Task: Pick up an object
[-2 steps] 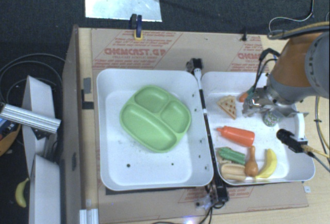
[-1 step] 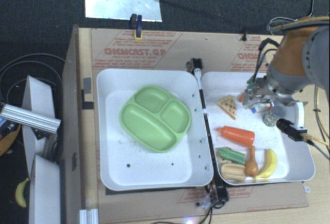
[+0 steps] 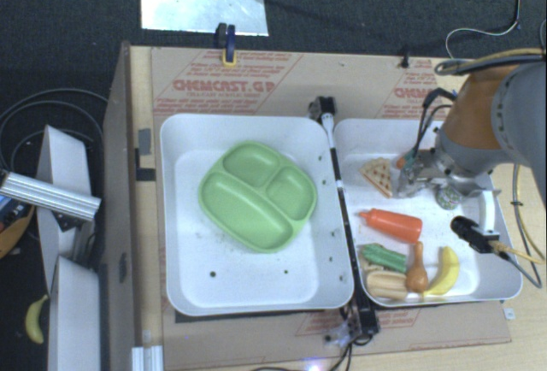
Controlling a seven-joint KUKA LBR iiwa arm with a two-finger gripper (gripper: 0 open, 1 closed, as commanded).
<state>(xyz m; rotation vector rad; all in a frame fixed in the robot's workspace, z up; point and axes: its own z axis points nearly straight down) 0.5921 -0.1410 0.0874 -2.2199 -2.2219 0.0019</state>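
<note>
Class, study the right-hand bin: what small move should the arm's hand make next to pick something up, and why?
Probably a short descent onto the tan waffle-like piece. The hand sits at that piece's right edge in the shallow white right bin, with nothing visibly between its fingers. The orange carrot-shaped toy and yellow banana lie farther toward the front.

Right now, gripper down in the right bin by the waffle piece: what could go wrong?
1. The gripper sits at the edge of the waffle piece; a flat item like that may slip out or get pushed rather than lifted.
2. The waffle piece lies near the divider wall of the right bin, so it could jam against it.
3. The orange carrot lies close below; a sweep might knock it into the toys clustered at the bin's front.
</note>
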